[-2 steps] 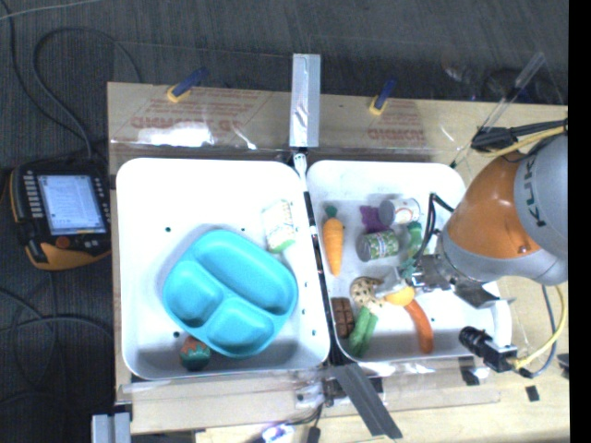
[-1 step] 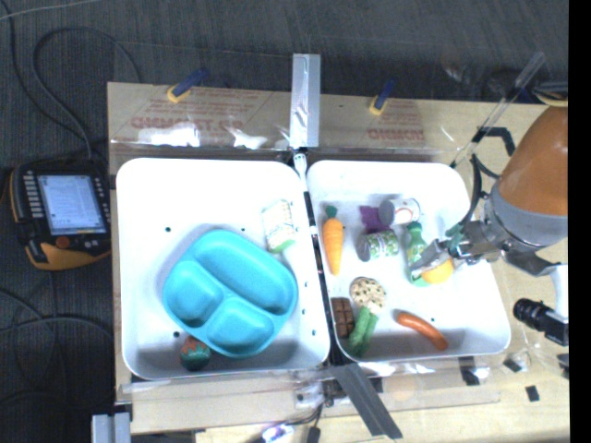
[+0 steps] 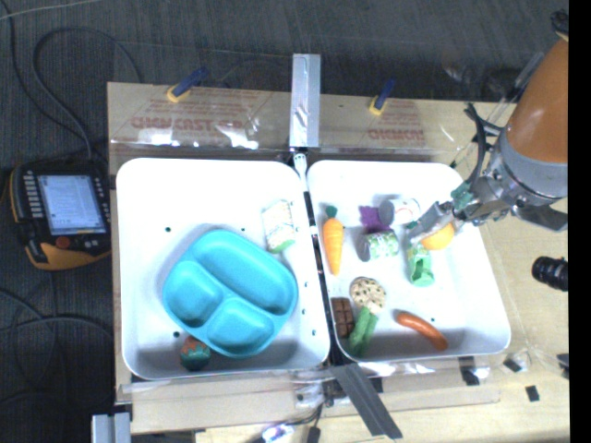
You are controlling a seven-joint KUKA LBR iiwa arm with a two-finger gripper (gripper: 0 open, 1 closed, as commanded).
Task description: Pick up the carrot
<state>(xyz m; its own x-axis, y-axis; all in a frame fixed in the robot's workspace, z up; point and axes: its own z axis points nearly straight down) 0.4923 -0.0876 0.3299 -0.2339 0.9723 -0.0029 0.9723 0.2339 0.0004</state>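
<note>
**Carrot pick: not yet started**

Carrot (image 3: pixel 332 240) is lying at left edge of right bin (image 3: pixel 480 275), untouched. Gripper (image 3: pixel 427 230) is hovering right of centre, over yellow toy (image 3: pixel 441 237); finger state: cannot tell. Purple toy (image 3: pixel 372 217) and green piece (image 3: pixel 421 268) are sitting between; approach and grasp remaining.

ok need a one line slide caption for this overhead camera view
KUKA arm's gripper hovers by a yellow toy in the right bin, apart from the carrot lying near the divider.
</note>
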